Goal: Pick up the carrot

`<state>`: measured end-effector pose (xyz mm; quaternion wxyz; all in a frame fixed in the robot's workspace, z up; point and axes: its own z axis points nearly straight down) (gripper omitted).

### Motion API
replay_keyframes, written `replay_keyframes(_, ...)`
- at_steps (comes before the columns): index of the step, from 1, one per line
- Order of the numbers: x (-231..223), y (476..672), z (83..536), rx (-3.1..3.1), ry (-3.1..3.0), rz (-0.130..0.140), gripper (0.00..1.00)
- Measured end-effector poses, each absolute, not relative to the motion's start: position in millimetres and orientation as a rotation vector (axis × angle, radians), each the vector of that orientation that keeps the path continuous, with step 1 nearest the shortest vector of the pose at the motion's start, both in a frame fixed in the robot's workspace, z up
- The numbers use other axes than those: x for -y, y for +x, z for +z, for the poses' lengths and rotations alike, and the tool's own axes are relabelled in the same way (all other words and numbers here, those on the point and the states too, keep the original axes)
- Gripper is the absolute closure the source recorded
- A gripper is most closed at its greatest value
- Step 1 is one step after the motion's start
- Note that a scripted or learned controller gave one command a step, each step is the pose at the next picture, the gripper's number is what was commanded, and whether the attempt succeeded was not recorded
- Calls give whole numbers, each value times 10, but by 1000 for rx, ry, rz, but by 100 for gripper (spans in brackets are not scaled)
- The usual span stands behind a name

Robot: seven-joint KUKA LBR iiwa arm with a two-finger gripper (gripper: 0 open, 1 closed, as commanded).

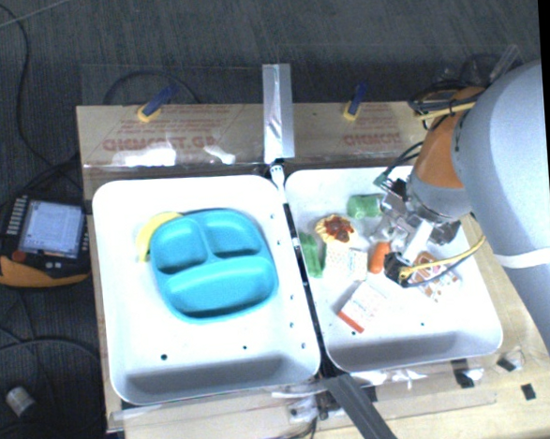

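The carrot (378, 257) is a small orange piece lying in the middle of the right bin (452, 337). My gripper (392, 251) comes down from the right and sits right against the carrot's right side. The gripper's grey body and cables cover its tip, and whether the carrot is between the jaws cannot be told. The grey arm with its orange band (435, 160) crosses the bin's upper right corner.
Around the carrot lie a green block (363, 205), a red and yellow toy (335, 227), a green item (312, 253) by the left wall, and a white box with a red edge (359, 306). The left bin (135, 364) holds a blue divided plate (212, 262) and a banana (152, 230).
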<state>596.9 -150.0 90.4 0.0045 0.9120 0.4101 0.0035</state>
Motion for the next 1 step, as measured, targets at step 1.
replay_keyframes(1, 1167, 5969, 1969, -1197, 2903, -10, 100)
